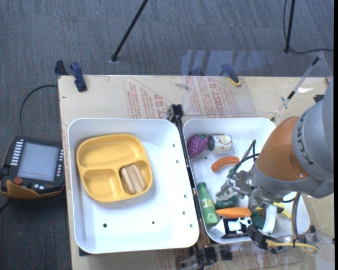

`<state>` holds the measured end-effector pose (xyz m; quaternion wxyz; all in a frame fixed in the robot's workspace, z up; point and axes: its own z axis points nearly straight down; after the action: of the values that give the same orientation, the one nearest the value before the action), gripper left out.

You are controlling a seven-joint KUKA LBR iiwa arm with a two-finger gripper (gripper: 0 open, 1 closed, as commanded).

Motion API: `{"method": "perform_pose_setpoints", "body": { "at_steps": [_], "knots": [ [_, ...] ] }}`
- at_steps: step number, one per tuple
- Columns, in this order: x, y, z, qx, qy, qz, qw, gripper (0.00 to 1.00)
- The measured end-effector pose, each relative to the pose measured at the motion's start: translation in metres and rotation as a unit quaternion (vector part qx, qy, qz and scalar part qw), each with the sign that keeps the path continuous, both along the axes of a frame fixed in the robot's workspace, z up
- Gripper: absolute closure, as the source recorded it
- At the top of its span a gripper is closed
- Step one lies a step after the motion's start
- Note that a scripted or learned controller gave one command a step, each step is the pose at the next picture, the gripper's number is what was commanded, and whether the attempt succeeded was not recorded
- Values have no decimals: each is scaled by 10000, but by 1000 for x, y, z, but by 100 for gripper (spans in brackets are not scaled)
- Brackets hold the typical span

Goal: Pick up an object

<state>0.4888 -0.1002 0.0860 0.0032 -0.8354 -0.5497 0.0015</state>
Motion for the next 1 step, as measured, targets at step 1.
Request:
{"method": "perform_pose_setpoints", "body": {
  "at_steps": [1],
  "knots": [
    [-1, -1, 8, 18, 22, -45, 10000, 100]
  ]
}}
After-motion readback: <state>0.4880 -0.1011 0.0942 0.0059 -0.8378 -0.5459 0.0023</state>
